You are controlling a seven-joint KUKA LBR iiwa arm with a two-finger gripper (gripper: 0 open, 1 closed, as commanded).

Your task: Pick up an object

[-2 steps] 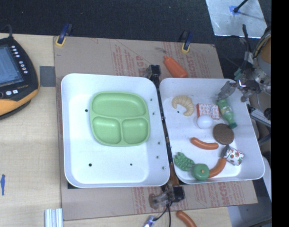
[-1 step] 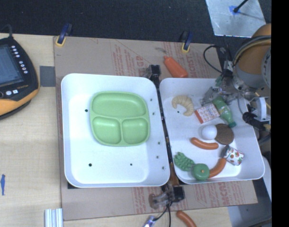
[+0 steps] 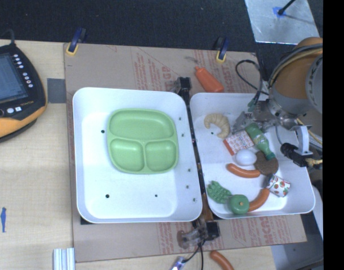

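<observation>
The right bin (image 3: 298, 207) holds several toy foods: a croissant (image 3: 218, 124), a red and white packet (image 3: 236, 143), a green bottle (image 3: 259, 140), a white egg (image 3: 246, 157), a sausage (image 3: 243, 171), a brown piece (image 3: 267, 166), a leafy green (image 3: 218, 191), a green round piece (image 3: 238, 203), an orange carrot (image 3: 261, 198) and a small patterned box (image 3: 280, 186). My gripper (image 3: 249, 118) is low over the bin's upper right part, just above the green bottle and the packet, to the right of the croissant. The wrist hides the bin's far right corner.
The left bin (image 3: 90, 151) holds a green divided plate (image 3: 142, 140). An orange toy (image 3: 208, 79) lies on the cardboard behind the bins, and another sausage (image 3: 222, 259) lies in front. A teach pendant (image 3: 11, 89) rests at the far left. Clamps hold the cardboard's back edge.
</observation>
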